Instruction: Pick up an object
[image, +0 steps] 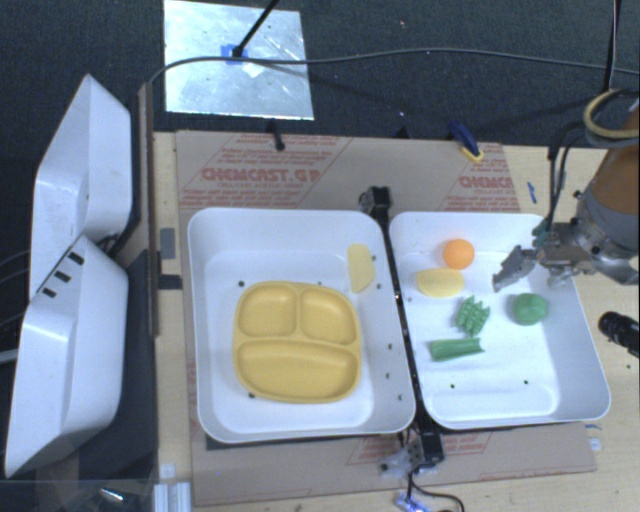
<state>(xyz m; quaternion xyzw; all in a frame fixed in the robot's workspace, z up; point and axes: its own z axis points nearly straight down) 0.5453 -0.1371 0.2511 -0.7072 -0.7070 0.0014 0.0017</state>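
My fingers (516, 268) hang spread and empty over the right bin (570, 400), with the green ball (530, 308) just below them, the orange ball (458, 253) and yellow lump (439, 283) off to their left, and two green pieces (470, 316) beyond that.

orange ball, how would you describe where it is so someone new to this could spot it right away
Start at the right-hand white bin, the one the arm reaches over. Look in its far half, near the wall shared with the other bin: the orange ball lies just beyond a pale yellow oval piece. It is the bin's sole orange thing; its other neighbours are green.
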